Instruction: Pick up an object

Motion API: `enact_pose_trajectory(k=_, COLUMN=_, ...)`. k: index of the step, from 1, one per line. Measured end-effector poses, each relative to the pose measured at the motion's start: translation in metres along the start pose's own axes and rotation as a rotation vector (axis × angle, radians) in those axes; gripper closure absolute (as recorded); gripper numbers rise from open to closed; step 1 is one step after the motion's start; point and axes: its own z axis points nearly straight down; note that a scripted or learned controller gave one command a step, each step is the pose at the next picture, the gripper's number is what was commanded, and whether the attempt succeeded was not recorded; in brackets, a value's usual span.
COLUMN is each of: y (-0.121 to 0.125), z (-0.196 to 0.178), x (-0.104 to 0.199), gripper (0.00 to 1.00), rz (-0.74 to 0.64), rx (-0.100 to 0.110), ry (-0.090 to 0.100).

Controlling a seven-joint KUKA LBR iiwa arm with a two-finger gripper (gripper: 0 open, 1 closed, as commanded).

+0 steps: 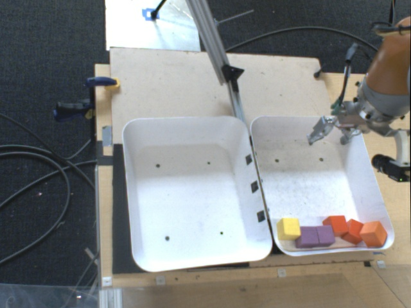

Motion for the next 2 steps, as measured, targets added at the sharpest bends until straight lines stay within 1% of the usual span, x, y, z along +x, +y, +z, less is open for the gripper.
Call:
enact_pose_trajectory(k=1, y=-0.038, z=0.099, x=-0.038, gripper=0.00, rz=0.008, rx=0.009, ry=0.001)
enact_pose_trajectory(k=2, y=-0.079, z=-0.123, x=-0.056, gripper=0.00, rz=0.004, rx=-0.009, ry=-0.005)
